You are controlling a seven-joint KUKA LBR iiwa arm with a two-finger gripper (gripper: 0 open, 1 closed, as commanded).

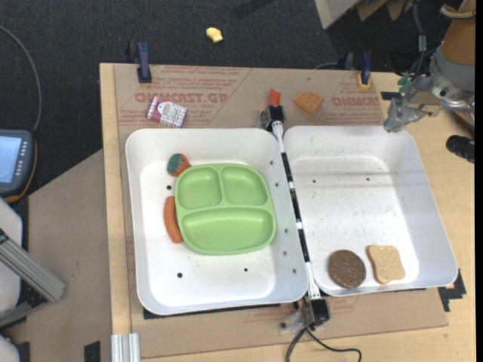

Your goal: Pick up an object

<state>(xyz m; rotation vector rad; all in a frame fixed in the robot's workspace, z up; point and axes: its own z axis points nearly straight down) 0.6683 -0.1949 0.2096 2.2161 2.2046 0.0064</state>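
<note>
Dark carpet all round, and on it a cardboard-topped counter bearing two shallow white bins side by side.

Landmark for everything below: green divided plate, lying flat in the middle of the left bin.

- Touching the plate's left edge: orange toy sausage, lying lengthwise along it.
- At the plate's far left corner, just beside the rim: small red and green toy, perhaps a strawberry.
- Right of the plate, across the seam between the bins: right bin.
- Right of the plate and nearer the camera, well apart from it: brown round disc and toast slice, next to each other in the right bin's near corner, the toast on the far side from the plate.
- Beyond the plate, on bare cardboard outside the bins: toy waffle, orange and black clip, pink and white packet.
- Farther beyond the plate, on the carpet: small yellow piece.
- Far right of the plate and beyond it, well apart: claw, hanging from the grey arm at the far rim of the right bin, near its right corner. Nothing seen gripped. Apart or together: impossible to tell at this size.
</note>
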